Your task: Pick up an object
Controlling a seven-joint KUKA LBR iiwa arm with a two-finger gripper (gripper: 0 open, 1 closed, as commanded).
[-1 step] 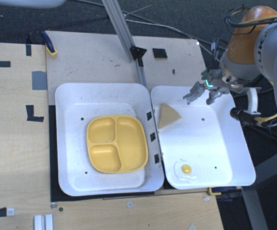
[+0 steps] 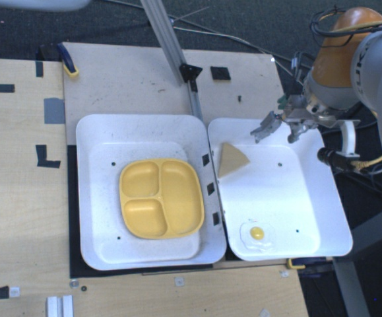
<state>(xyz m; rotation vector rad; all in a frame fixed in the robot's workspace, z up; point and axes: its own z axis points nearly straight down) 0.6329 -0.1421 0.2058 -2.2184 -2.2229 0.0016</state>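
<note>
Gripper (image 2: 280, 128) hung open, empty, over right white bin (image 2: 309, 177) far edge. Tan wedge-shaped toy slice (image 2: 231, 158) lay near divider; fried-egg toy (image 2: 256, 234) at near edge. Risk: both lie flat, so fingers could skid off without catching.
</note>
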